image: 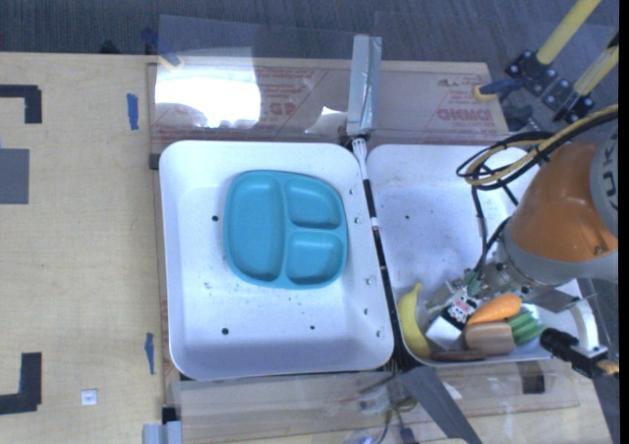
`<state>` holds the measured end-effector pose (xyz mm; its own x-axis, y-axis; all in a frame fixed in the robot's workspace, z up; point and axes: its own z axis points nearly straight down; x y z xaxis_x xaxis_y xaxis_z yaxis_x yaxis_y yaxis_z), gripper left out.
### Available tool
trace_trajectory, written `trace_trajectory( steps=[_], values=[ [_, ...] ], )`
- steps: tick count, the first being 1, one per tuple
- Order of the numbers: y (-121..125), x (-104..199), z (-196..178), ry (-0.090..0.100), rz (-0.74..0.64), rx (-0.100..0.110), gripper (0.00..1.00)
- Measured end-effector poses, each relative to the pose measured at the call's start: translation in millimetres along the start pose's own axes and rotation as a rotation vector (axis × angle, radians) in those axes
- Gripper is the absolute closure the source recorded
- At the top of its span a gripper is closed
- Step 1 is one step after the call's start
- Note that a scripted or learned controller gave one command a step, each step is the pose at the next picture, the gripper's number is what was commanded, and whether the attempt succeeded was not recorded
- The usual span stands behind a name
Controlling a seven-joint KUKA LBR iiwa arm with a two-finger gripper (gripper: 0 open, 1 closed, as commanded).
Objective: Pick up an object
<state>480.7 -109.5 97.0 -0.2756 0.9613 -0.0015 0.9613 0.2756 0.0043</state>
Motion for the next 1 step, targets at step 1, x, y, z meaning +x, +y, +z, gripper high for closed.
trace_trajectory(
  steps=[1],
  values=[
    [4.5, -2.5, -11.6, -0.008, 0.003, -0.014, 1.00]
  ],
)
